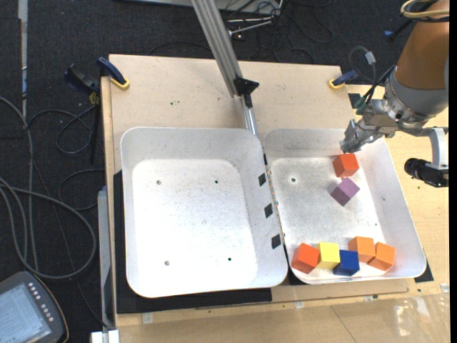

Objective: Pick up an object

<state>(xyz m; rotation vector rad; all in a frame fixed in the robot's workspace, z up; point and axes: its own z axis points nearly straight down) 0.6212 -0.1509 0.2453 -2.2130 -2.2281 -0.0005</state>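
Along the near wall of the right bin [400,213] sit an orange cube [306,257], a yellow cube [329,253], a blue cube [348,262] and two more orange ones. Farther back lies a purple cube [345,191], then another orange block [345,165] just below the claw [351,144], whose opening I cannot tell.

Counter [186,91]: pale board on dark carpet. Blue-and-yellow clamps at its far left corner [113,73] and far right corner [343,79]. Slanted metal pole [214,34] ends at the counter's far middle. Cables [43,120] lie left of the counter; a handheld screen unit [25,313] sits beyond its near left corner.
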